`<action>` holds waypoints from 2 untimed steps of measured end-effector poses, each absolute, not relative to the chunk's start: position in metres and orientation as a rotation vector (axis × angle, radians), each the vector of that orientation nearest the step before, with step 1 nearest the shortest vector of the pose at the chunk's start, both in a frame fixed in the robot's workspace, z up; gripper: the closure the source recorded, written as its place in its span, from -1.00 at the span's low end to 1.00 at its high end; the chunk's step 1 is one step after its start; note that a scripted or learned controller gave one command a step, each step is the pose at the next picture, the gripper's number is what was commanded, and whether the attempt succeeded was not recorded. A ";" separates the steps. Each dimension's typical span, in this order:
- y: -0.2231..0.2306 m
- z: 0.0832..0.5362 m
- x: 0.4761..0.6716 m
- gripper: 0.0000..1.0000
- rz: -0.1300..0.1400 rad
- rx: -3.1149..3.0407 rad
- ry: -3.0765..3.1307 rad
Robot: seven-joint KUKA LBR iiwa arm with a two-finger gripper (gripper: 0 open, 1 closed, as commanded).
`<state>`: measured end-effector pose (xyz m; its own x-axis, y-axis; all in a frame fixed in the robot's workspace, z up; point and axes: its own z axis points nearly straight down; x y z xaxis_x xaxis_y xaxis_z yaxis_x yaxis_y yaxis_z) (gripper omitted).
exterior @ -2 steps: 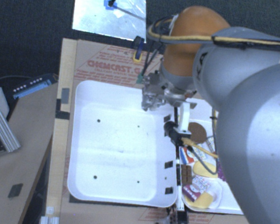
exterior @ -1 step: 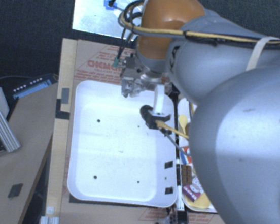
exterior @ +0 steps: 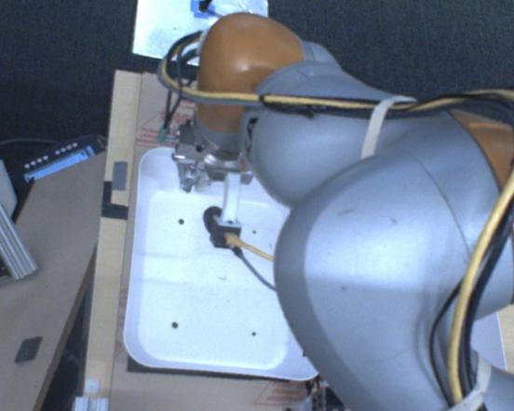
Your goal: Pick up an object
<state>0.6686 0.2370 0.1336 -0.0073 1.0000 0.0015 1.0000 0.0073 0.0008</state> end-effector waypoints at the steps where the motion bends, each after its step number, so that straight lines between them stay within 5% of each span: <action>1: 0.218 0.355 0.646 1.00 -0.029 -2.224 -2.231; 2: 0.235 0.236 0.610 1.00 0.010 -2.212 -2.224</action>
<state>0.6098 0.2350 0.2363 -0.0057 1.0000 -0.0012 1.0000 0.0057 -0.0078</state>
